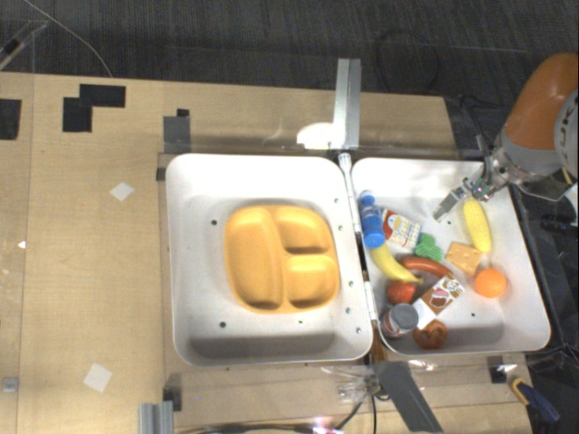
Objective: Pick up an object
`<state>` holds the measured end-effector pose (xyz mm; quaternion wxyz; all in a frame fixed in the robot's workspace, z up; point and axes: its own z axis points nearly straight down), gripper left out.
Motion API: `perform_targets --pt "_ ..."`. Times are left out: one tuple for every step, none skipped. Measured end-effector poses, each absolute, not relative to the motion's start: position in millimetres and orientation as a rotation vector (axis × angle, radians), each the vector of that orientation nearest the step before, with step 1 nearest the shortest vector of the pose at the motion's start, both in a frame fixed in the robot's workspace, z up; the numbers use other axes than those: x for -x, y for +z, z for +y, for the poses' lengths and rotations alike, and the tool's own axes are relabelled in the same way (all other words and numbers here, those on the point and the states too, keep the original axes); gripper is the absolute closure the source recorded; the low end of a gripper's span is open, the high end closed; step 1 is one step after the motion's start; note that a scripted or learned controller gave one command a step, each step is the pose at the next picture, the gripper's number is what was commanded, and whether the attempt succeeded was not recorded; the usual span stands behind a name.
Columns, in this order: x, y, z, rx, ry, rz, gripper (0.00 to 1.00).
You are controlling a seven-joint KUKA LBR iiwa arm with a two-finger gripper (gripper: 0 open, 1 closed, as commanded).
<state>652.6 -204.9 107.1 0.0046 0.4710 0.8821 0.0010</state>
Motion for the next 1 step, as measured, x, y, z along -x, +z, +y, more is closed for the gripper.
perform_targets --pt "-671.9 118.1 -204.7 -1.847 0.006 2.528 0.0"
